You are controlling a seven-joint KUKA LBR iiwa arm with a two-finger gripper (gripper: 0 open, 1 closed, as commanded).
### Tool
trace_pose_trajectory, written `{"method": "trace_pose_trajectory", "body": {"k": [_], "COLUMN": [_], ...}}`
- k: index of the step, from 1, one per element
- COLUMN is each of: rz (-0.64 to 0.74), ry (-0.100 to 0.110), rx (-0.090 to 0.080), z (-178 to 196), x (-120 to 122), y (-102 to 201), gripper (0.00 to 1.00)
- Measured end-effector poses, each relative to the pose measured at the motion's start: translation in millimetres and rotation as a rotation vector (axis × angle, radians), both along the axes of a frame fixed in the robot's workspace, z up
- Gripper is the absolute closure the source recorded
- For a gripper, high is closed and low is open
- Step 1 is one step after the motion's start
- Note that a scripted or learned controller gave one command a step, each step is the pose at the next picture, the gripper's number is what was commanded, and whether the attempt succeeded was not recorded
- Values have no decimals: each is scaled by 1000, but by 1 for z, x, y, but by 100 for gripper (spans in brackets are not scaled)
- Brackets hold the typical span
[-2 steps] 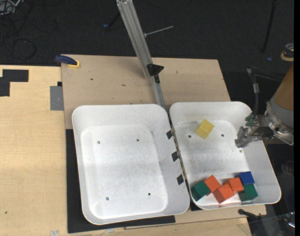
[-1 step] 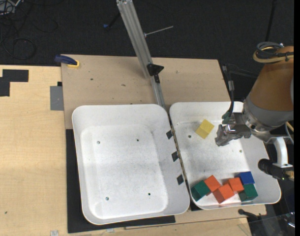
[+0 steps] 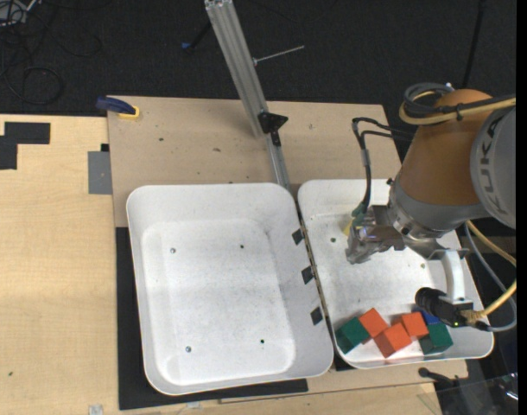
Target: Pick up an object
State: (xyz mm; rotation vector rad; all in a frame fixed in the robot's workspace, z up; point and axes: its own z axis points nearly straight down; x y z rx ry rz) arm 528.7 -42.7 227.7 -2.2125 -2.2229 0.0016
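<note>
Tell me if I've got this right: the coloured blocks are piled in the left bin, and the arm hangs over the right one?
Not quite. The camera view shows the blocks in the right bin, at its near edge. The arm does hang over the right one.

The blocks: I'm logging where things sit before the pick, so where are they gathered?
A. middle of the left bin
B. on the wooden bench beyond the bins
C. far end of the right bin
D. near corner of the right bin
D: the blocks cluster at the near edge of the right bin, nearer the camera than the tool.
</note>
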Motion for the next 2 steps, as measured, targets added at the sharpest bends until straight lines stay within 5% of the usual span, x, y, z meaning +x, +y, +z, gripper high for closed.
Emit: {"method": "trace_pose_trajectory", "body": {"k": [2], "rz": [-1], "ry": [2], "rx": [-1], "z": [-10], "x": [7], "y": [105], "gripper": [100]}}
